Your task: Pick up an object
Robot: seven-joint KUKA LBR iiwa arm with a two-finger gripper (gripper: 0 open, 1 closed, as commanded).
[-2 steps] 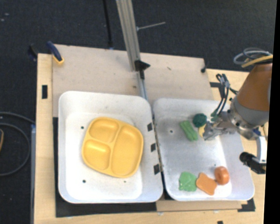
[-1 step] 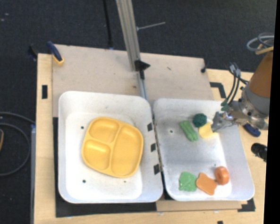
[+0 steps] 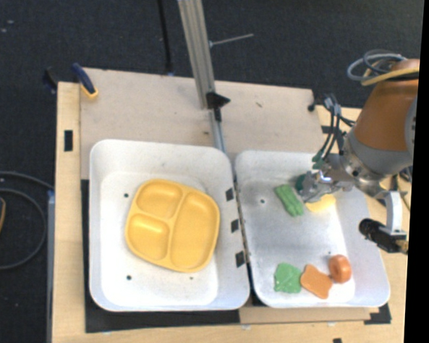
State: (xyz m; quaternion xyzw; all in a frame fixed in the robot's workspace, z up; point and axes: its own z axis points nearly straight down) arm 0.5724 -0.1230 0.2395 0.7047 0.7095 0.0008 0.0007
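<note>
Claw low in the right bin toward the bench's far edge, grip state unclear, just beside a green block; reaching stage, likely needing closing, then lifting.

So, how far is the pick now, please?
Done: the gripper has reached the right bin, low beside the long green piece. In hand: I cannot see anything held. Left: gripping and lifting; the flat green piece and two orange pieces lie untouched.
</note>
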